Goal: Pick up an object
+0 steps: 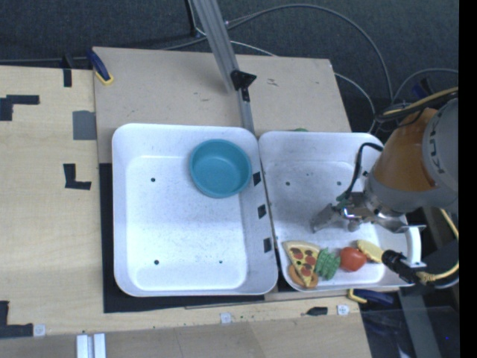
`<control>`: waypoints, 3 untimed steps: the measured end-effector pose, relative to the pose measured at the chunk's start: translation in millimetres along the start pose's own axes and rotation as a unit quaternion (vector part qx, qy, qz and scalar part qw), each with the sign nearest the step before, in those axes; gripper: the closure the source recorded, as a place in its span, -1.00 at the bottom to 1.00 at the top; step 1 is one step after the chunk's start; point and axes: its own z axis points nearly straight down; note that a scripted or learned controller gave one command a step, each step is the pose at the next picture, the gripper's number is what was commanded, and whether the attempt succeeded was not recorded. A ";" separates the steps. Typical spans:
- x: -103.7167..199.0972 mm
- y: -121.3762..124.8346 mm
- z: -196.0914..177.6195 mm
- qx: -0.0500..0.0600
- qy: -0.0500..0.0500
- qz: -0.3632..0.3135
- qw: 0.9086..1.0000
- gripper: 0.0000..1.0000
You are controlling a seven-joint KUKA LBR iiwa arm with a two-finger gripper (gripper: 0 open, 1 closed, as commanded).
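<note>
- Landmark: right bin (298, 155), the one on the arm's side; left bin (149, 222) sits alongside, touching it at the middle divider.
- Gripper (326, 218) is down inside the right bin, mid-floor, toward its near half. Grey fingers point toward the left bin; can't tell from this angle how wide they're set, and nothing visibly between them.
- Arm comes in over the right bin's far-right rim, orange band (402, 155) above the wrist.
- Candidate objects are all lined up along the right bin's near wall: pizza slice (300, 262) at the near-left corner, green piece (326, 262) just beside it, red tomato (353, 259) next, yellow piece (370, 250) at the near-right end.
- Key relation: the row lies just nearward of the gripper, toward the viewer. Green piece and tomato look closest, almost straight below the fingertips in the view; pizza slice is slightly toward the left bin.
- Gripper not touching any of them; bare bin floor between tips and the row.
- Row's long axis runs parallel to the near wall; the items are packed close, so a clean single grab is probably tight.
- Blue bowl (219, 168) is in the left bin, far-right corner, well apart from the gripper — less likely target, I'd judge.
- Step, as a guess: positioning before a descent; no pick made yet.
</note>
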 end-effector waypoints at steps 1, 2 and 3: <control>-0.1 0.5 11.2 -0.003 -0.001 0.000 1.000 -1.00; -0.7 0.9 -0.1 -0.004 -0.002 0.000 1.000 1.00; -6.7 7.1 -57.8 -0.005 -0.001 0.000 1.000 1.00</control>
